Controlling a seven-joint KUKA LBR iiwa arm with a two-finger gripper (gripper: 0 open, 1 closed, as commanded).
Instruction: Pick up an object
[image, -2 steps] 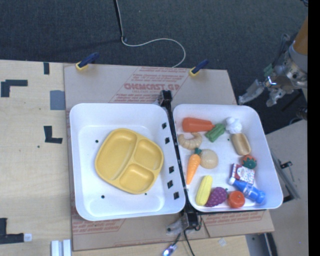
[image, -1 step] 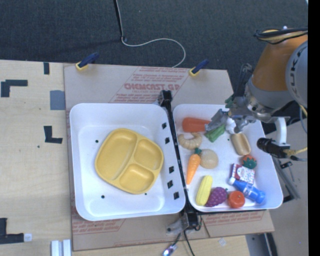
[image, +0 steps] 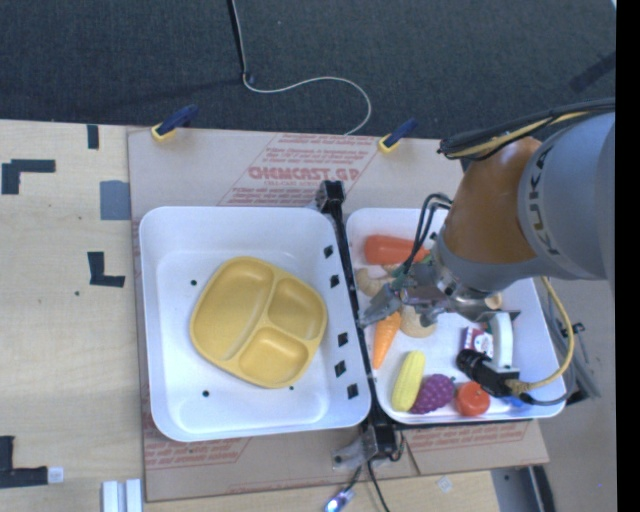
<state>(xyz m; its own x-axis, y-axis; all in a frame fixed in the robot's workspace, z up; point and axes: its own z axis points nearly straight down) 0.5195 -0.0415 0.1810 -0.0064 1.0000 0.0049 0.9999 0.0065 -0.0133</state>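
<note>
A robot gripper (image: 392, 300) hangs low in the right bin (image: 548, 400), its fingers spread and holding nothing. A carrot (image: 383, 340) lies just below it at six o'clock. Nothing is lifted yet; grasping and raising remain.

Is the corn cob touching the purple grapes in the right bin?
Touching. The camera view shows the corn cob lying against the purple grapes, with no white floor of the right bin between them.
</note>
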